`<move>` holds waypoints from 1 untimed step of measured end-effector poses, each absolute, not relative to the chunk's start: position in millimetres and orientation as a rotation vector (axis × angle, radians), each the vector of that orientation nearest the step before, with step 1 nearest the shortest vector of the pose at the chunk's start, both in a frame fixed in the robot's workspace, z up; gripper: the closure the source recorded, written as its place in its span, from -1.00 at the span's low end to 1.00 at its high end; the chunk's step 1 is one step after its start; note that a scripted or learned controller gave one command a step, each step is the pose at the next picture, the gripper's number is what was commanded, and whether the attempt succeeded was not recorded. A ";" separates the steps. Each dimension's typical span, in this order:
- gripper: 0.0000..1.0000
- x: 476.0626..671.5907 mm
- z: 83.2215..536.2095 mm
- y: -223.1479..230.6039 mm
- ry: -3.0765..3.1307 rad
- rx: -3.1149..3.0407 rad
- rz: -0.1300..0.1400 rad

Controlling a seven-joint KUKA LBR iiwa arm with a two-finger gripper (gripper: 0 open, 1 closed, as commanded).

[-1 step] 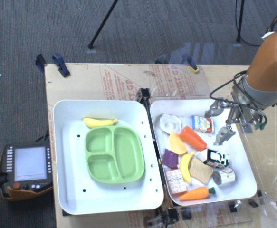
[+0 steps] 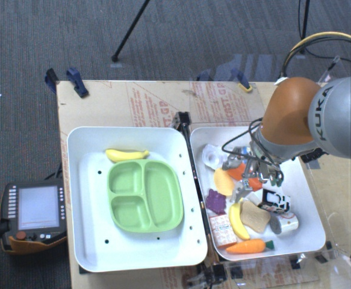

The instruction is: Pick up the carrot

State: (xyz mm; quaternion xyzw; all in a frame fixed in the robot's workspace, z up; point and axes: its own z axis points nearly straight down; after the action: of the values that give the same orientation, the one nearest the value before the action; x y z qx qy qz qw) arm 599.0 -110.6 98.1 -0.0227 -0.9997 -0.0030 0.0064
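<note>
- Two shallow white bins sat side by side on the bench; the grey arm with the orange band reached in over the right bin.
- Two-finger gripper hung low over the middle of the right bin's clutter. Could not tell how far apart it stood, nor whether it had hold of anything.
- Orange carrot with a green stub end lay flat along the right bin's near edge, just beside a yellow banana and a tan slice of bread, well apart from the gripper.
- Judged the approach not yet made. Best course: shift toward the near edge, line up across the carrot's width, descend at mid-length, and keep off the banana.
- Right bin also held a purple piece, a red-and-white carton and a black-and-white cow-patterned item.
- Left bin held a green three-compartment plate and a second yellow banana just behind it.
</note>
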 end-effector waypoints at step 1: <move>-1.00 599.2 87.5 -79.1 -3.129 -0.275 -0.004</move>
State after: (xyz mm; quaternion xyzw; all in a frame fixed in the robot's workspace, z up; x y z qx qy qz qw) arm 599.2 -79.1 87.5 -0.0875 -0.9962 -0.0013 0.0005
